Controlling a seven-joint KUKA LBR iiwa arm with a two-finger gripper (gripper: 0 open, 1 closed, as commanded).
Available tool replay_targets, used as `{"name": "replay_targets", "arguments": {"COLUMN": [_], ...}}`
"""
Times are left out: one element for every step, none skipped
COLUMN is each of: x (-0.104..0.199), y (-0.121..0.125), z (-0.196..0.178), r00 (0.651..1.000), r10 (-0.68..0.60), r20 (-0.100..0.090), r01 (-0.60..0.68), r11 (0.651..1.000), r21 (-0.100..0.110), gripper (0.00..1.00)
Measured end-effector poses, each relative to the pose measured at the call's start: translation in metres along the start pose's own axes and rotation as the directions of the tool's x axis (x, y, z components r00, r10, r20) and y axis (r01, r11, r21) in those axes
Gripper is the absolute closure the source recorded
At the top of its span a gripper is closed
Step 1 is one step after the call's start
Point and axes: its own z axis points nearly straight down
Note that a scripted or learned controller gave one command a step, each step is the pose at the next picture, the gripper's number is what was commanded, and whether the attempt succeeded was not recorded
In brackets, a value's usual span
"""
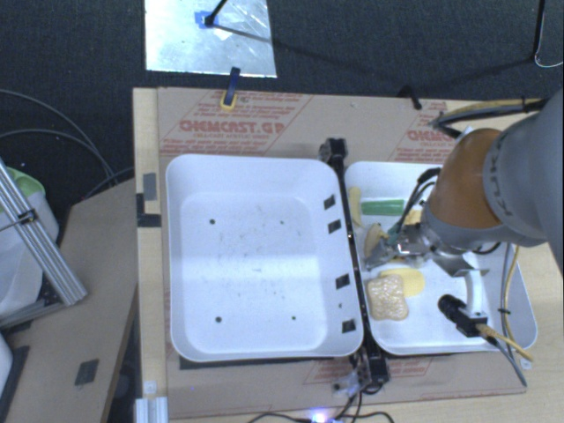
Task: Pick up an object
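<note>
Tool (382, 252) sits low in the right white bin (416, 333), can't tell if it's open. I'd centre on the beige knobbly lump (388, 299) first.

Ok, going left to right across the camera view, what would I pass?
Aluminium rail → left bin → pale yellow piece → green block → arm's orange band.
</note>
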Motion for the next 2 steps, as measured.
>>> {"name": "replay_targets", "arguments": {"x": [0.068, -0.008], "y": [-0.026, 0.000], "z": [-0.106, -0.006], "r00": [1.000, 1.000], "r10": [-0.006, 0.010], "r20": [-0.003, 0.003], "r01": [0.006, -0.010], "r11": [1.000, 1.000], "r21": [-0.008, 0.005], "gripper": [0.00, 0.00]}}
